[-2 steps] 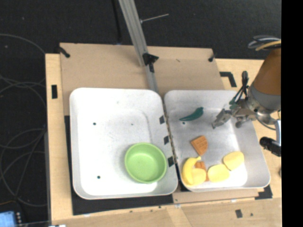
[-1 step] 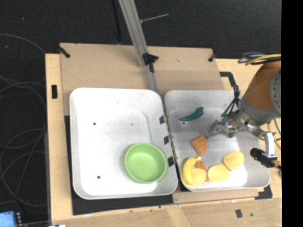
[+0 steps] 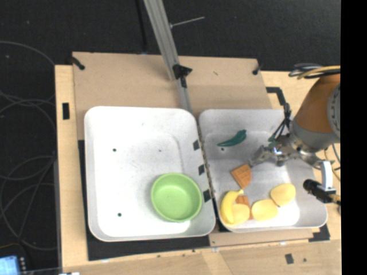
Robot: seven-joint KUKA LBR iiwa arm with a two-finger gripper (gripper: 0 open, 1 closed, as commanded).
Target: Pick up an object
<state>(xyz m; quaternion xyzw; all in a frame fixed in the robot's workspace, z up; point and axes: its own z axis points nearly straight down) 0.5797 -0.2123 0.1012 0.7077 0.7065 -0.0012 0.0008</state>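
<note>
Overhead, two shallow white bins are seen side by side on a tan counter (image 3: pixel 143 79). In the left bin (image 3: pixel 126 136), a light green bowl (image 3: pixel 176 196) is set upright near the lower right corner, close to the dividing wall between the bins. In the right bin (image 3: pixel 229 122), several small things are gathered. A teal curved piece (image 3: pixel 233 138) is laid in the upper middle part of the bin floor. Below it, an orange wedge-shaped piece (image 3: pixel 242 175) is placed, apart from the teal one. Along the lower edge of that bin, three yellow rounded pieces are grouped: one (image 3: pixel 234 208) at the left, one (image 3: pixel 264 209) in the middle, and one (image 3: pixel 283 194) slightly higher at the right; a small orange bit (image 3: pixel 243 200) is wedged between the first two.

The arm, grey with an orange band (image 3: pixel 318 105), is brought in from the right side of the view, and the end effector (image 3: pixel 269 152) is lowered over the right bin, to the right of the teal piece and above the yellow pieces. Nothing is seen between its fingers, and whether they are spread or pressed together cannot be told from this angle. A slanted metal pole (image 3: pixel 163 36) is fixed at the top of the counter.
</note>
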